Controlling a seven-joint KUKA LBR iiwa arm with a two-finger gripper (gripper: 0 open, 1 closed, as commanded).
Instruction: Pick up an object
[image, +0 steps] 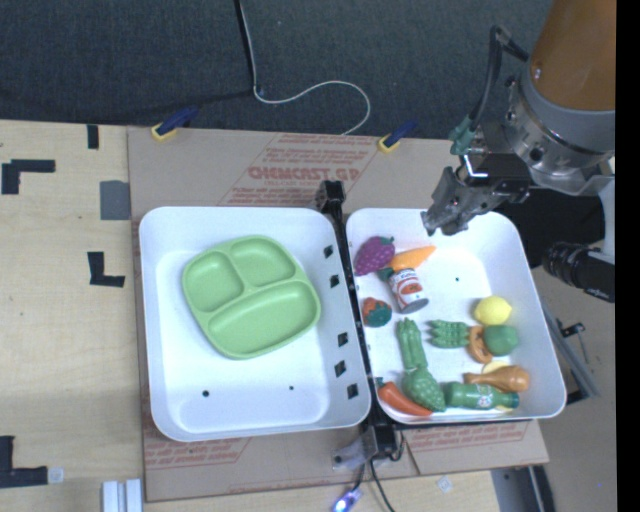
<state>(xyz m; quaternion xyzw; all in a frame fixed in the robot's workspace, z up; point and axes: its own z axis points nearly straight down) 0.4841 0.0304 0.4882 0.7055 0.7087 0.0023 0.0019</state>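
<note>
- Gripper (441, 222) hangs over the back rim of the right bin (520, 250), nothing between its fingers; whether they are spread or pressed together, cannot tell (dark and foreshortened from this angle).
- No object is lifted yet. All candidates lie in the right bin: a purple grape bunch (374, 254) and a small orange carrot (414, 257) nearest the gripper, a red-labelled can (408, 288) just below them, a yellow lemon (492, 310) toward the right wall.
- Front of that bin is crowded: green corn cob (412, 345), a green bottle (480, 397) and other toys lie touching or overlapping, so they look like poor first picks.
- Left bin (160, 300) holds a green divided plate (251, 295), flat and wide, likely awkward for a two-finger grasp.
- Judgement: the can or the lemon is the best target; each stands apart from its neighbours with room for fingers on both sides.
- To do it well: centre above the piece before descending, align the fingers across the narrow axis, close only once low enough to straddle it.
- Risk: the carrot touches the can's top end, so a sloppy approach may nudge both.
</note>
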